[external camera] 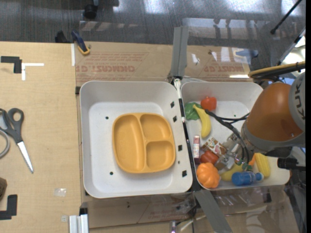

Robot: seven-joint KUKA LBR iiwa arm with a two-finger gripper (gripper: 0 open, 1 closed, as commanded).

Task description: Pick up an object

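The right bin [228, 92] holds several toy foods. A yellow banana [205, 122] lies near its left wall, with a red tomato [209, 103] and a green item [190, 109] behind it. At the front are an orange pumpkin [208, 174], a blue bottle [244, 178] and a yellow corn cob [263, 164]. My gripper [232, 152] reaches down into the front middle of this bin, just right of a red item [209, 157] and a small snack packet [214, 144]. The wrist and its orange band hide the things under it.
The left bin [92, 130] holds a yellow divided plate [144, 142]. Scissors [17, 135] lie on the wooden bench at far left. Cardboard lies behind both bins. The arm's bulk covers the right bin's right side.
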